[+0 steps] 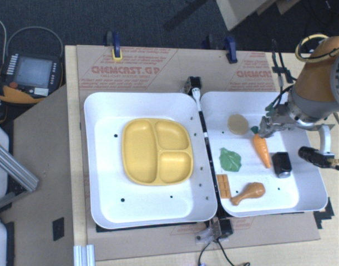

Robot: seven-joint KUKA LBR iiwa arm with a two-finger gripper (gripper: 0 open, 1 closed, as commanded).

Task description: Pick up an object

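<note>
A: The carrot (262, 151) lies in the right bin (308, 201), orange with a green top, slanted. Its top end is just under the gripper (267, 125), partly hidden.

B: Does the gripper hold it?

A: I cannot tell (the wrist covers the fingers). Near it are a tan round piece (237, 124), a green leaf (230, 159) and a black block (282, 164).

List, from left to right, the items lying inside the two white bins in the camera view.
Yellow divided plate → green leaf → tan round piece → orange carrot → black block.
</note>
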